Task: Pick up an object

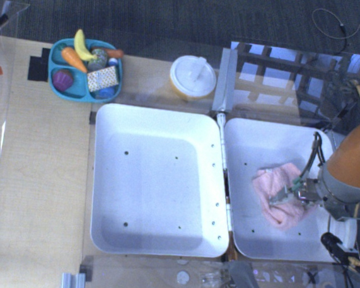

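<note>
A crumpled pink cloth [278,195] lies in the right white bin [255,147], towards its right side. My gripper [294,191] reaches in from the right and sits low over the cloth's right half, its tip against or just above the fabric. The grey wrist and orange band [354,160] stand over the bin's right edge and hide part of it. From this angle I cannot see whether any fabric is caught in the gripper.
The left white bin [157,182] lies beside the right one. Behind the bins stand a blue tray of toy food [86,68] and a white-lidded yellow container [193,76]. A metal frame [288,74] rises behind the right bin. Cables hang at the right.
</note>
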`<state>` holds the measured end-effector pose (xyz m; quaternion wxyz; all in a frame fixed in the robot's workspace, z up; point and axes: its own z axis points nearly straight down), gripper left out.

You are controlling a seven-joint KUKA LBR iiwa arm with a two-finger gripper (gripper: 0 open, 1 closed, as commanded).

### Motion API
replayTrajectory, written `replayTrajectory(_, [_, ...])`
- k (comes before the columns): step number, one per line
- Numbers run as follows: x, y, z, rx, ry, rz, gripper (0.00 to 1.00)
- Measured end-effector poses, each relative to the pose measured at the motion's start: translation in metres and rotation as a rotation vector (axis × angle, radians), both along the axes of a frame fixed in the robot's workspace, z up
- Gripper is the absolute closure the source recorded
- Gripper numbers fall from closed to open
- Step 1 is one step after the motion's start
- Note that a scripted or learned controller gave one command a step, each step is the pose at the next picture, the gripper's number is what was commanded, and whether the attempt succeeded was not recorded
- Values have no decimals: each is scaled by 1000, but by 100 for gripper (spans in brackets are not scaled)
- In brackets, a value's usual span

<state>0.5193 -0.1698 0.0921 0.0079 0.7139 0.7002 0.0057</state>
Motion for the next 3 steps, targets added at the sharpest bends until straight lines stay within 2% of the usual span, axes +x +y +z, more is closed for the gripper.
replayTrajectory(1, [-5, 57, 1, -1, -3, 38, 0])
replayTrajectory(2, [1, 55, 1, -5, -2, 211, 0])
replayTrajectory(3, [-1, 54, 1, -5, -4, 219, 0])
